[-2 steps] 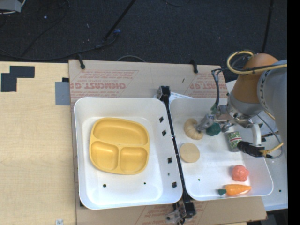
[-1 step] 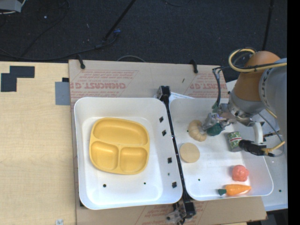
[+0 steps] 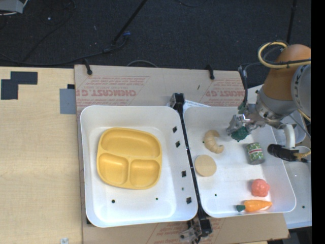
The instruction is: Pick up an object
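Note:
My gripper hangs over the back of the right bin, reaching in from the right. A small dark teal thing shows right at its tip; whether it is gripped I cannot tell. A tan croissant lies just left of the gripper. A round beige disc lies in front of the croissant. A green can lies to the gripper's front right. Near the bin's front right corner sit a red ball-like fruit and an orange carrot.
The left bin holds a yellow divided plate. A black divider runs between the two bins. Cardboard lies under the bins, with a pale wooden bench top to the left.

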Controlling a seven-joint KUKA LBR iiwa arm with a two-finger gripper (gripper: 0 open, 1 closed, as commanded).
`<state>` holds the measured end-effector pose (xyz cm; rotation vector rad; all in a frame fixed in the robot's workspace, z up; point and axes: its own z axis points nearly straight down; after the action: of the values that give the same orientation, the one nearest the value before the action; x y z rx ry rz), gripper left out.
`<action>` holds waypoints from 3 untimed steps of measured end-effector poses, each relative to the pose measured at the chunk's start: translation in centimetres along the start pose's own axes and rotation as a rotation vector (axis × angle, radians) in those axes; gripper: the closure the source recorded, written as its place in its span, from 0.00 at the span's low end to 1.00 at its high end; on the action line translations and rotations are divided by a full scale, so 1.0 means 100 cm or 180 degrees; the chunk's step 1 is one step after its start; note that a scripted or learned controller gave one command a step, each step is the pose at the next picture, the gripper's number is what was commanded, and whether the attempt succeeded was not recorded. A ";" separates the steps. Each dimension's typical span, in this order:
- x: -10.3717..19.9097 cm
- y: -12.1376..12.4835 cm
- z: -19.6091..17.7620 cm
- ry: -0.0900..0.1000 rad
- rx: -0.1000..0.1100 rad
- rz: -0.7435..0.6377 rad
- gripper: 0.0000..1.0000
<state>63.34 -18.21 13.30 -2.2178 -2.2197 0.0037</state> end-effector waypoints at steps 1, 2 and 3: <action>-0.001 -0.003 -0.039 -0.0001 -0.0002 0.0002 1.00; -0.001 -0.002 -0.072 -0.0001 -0.0002 -0.0006 1.00; 0.045 -0.016 -0.068 0.0007 0.0018 -0.0013 1.00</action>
<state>61.77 -13.76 20.08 -2.2095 -2.2201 0.0076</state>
